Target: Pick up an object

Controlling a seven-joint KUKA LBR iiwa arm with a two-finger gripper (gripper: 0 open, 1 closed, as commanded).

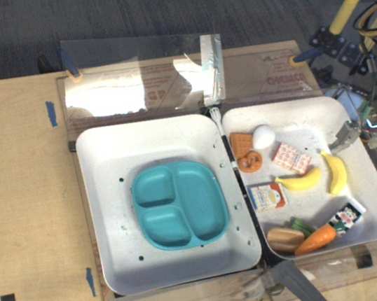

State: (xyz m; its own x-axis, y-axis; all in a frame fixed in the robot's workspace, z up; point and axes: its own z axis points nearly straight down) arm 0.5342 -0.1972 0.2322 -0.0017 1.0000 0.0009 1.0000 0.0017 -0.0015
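The gripper [348, 134] sat at the right bin's [295, 109] upper-right rim; whether it held anything, I couldn't tell. Nearest, a banana [335, 172] lay close beside another banana [301, 181], so a descent risked nudging both.

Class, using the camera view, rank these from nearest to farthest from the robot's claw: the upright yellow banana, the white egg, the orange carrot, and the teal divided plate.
Measured from the claw at the right bin's right rim:
1. Upright yellow banana, just below-left of it.
2. White egg, across the bin, upper left.
3. Orange carrot, at the bin's front edge.
4. Teal divided plate, over in the left bin.
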